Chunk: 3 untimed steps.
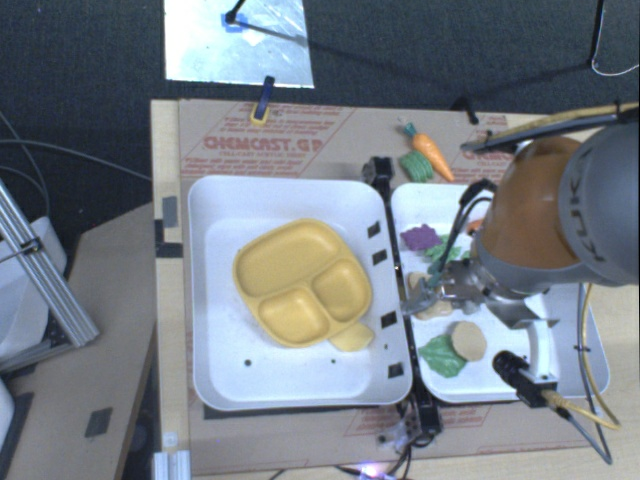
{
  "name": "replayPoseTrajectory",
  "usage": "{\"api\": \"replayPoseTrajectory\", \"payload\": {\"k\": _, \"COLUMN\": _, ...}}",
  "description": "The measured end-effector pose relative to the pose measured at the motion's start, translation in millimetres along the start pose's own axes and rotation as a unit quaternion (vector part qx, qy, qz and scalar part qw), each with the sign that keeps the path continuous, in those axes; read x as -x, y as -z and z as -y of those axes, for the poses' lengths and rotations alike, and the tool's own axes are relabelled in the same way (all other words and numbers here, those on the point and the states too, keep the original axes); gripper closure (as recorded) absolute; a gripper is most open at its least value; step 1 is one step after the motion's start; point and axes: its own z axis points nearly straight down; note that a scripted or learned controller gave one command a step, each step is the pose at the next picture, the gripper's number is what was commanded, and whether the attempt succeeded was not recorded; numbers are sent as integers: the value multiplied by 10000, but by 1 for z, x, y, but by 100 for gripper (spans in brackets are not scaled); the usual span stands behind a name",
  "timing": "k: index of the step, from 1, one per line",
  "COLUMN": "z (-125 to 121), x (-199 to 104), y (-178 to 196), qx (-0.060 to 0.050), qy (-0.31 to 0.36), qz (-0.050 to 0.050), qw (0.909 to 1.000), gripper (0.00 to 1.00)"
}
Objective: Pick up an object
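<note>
Yellow plastic takes up the middle of the left bin [210,268]: a sectioned tray [300,283] lying flat with a small yellow piece [352,339] touching its near corner. I take the divider between the two bins [393,278] as my landmark. Everything I could pick sits on the far side of that divider, in the right bin [480,393], which is presumably why the arm [545,213] is parked over it.

Just beside the divider in that bin, the end effector [428,290] is down low among the small items, close to a pale, flat object [435,310] that lies against the divider. The wrist and cabling cover the tips from this camera, so I cannot tell how the end effector stands, nor whether anything is caught in it. I would not call this a grasp.

Further from the divider, toward the near edge, a green leaf-like piece [441,354] lies touching a round tan object [467,342]. Toward the far end of the bin sits a purple cluster [421,237], apart from the others. Beyond the far end of the divider, out on the table [290,143], a toy carrot [431,150] and a green item [417,166] lie together, outside both bins and so probably out of play.

My judgement: the pick is at the descent or closing stage on the pale object by the divider, and crowding against that wall could spoil it
</note>
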Motion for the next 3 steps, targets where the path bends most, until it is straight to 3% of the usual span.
{"api": "replayPoseTrajectory", "payload": {"k": 1, "z": -1, "x": -106, "y": 0, "qx": -2, "qy": 37, "qz": -14, "qw": 10000, "gripper": 0}}
{"api": "replayPoseTrajectory", "payload": {"k": 2, "z": -86, "x": -151, "y": -102, "qx": 76, "qy": -1, "qz": -10, "qw": 10000, "gripper": 0}}
{"api": "replayPoseTrajectory", "payload": {"k": 3, "z": -5, "x": -177, "y": -95, "qx": 118, "qy": -14, "qz": -8, "qw": 9999, "gripper": 0}}
